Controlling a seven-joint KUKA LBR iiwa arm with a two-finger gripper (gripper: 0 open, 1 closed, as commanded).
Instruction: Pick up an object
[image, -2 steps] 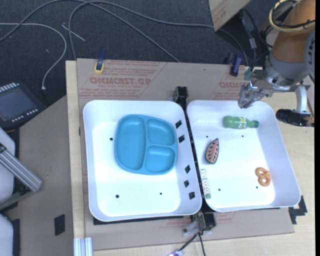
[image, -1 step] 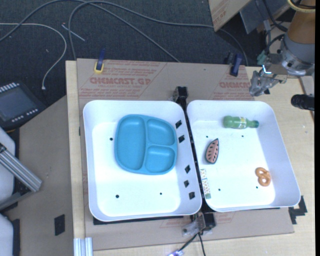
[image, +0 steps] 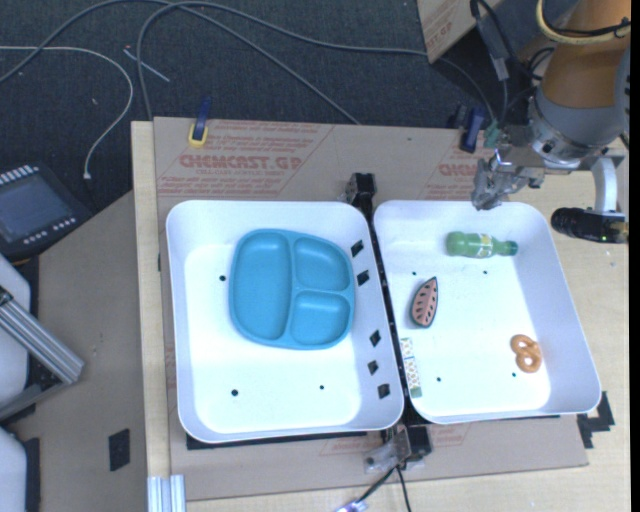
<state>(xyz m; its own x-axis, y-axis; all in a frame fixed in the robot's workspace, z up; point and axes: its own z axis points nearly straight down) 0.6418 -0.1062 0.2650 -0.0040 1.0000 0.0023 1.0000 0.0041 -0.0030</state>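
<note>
While the gripper (image: 487, 195) hangs over the far edge of the right bin (image: 570, 300), nothing sits between its fingers. It is too small and dark to tell how wide they are, so I cannot tell if it is wide or narrow.

Three small things lie in the right bin. A green bottle (image: 480, 244) lies on its side near the far wall, just a little nearer than the gripper. A brown and pink slice (image: 424, 301) lies in the middle, toward the left. A little pretzel (image: 526, 352) lies near the right wall, on the near side. The left bin (image: 190, 300) holds a blue tray (image: 291, 288) with three parts.

I think the bottle is the best pick, because it is the closest one. To do it well, the gripper should move a bit nearer until it is right over the middle of the bottle. It should turn so its fingers go on the two long sides, not on the ends. It should go down slowly until the fingers are low beside the bottle, then squeeze. The bottle is round and could roll away, so the squeeze should be even. It also lies close to the far wall, so the fingers must not bump that wall. Then it should lift straight up.
</note>
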